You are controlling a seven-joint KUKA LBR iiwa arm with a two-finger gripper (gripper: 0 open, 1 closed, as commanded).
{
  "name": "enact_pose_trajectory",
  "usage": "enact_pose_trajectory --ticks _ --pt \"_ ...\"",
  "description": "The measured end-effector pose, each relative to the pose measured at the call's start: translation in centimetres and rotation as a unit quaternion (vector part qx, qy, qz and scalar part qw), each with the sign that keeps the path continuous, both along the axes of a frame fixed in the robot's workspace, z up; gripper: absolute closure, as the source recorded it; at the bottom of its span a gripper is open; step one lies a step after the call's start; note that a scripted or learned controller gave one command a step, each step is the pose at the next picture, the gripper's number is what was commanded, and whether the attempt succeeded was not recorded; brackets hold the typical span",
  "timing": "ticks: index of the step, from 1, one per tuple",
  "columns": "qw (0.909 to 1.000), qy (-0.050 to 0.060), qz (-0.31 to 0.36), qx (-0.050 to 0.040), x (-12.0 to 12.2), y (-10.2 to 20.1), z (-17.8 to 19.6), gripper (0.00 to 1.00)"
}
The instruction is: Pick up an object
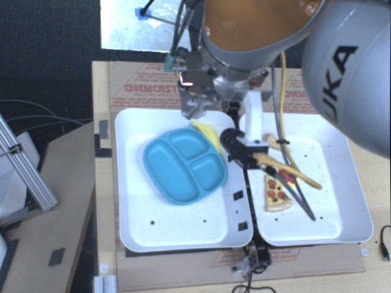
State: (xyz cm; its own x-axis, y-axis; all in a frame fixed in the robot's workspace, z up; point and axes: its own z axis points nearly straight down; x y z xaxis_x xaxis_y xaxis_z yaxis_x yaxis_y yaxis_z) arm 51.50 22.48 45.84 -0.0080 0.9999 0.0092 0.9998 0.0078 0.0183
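Nearest the camera, 2 shallow white bins sit side by side on the tabletop (104, 163): the left bin (137, 224) holds a blue divided plate (184, 165) with a yellow banana (209, 134) just beyond its far right edge, the right bin (342, 212) a toy pizza slice (277, 194) touching dark tongs (299, 191). I judge the plate light, stiff and slick, best pinched at its raised rim or a divider. Room is tight at the far side, where the gripper (197, 105) hovers; whether it is released or clenched I cannot tell.

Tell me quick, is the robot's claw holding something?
Gripper: above the left bin's back edge; whether it is open, shut or holding anything cannot be told.
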Motion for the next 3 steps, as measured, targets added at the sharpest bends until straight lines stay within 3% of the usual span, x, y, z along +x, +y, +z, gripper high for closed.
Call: enact_pose_trajectory --ticks 1,2,3 --pt "0.9998 0.014 -0.009 -0.0075 -1.0 -10.8 -12.4 1.00" --pt "0.9999 0.009 -0.003 -0.0045 -0.9 -10.1 -11.8 0.00" --pt "1.0000 0.008 -0.001 -0.0041 -0.8 -10.1 -10.7 1.00"
